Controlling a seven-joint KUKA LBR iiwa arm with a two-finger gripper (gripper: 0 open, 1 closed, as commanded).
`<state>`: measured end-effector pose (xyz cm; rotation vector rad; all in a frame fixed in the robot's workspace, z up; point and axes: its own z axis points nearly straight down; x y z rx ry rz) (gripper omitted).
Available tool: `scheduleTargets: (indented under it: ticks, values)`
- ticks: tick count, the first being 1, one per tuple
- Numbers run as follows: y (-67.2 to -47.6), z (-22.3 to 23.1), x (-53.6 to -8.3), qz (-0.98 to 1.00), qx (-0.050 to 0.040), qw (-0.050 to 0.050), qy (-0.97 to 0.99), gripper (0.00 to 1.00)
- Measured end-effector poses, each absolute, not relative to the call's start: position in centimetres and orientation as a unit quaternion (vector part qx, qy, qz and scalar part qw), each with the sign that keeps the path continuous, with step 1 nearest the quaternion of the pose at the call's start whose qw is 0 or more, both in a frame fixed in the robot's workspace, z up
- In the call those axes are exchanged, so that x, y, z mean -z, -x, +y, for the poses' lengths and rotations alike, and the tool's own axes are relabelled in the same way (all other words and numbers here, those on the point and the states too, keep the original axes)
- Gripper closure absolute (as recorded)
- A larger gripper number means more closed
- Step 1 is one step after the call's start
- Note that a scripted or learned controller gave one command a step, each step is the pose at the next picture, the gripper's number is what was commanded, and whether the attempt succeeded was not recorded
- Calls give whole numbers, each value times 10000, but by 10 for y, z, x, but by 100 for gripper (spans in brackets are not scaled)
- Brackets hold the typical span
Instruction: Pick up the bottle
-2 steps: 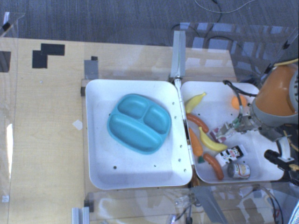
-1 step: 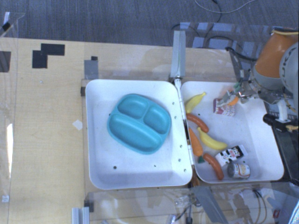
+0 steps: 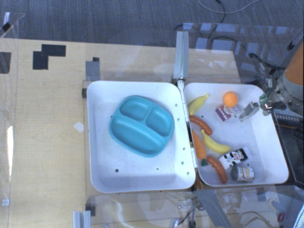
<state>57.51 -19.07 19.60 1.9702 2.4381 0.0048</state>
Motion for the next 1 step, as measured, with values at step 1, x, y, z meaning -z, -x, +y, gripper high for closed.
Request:
scheduleTargets:
  ticks: [1]
  values:
    - [-513,-169,-99,7788,-9,10,-6273,0]
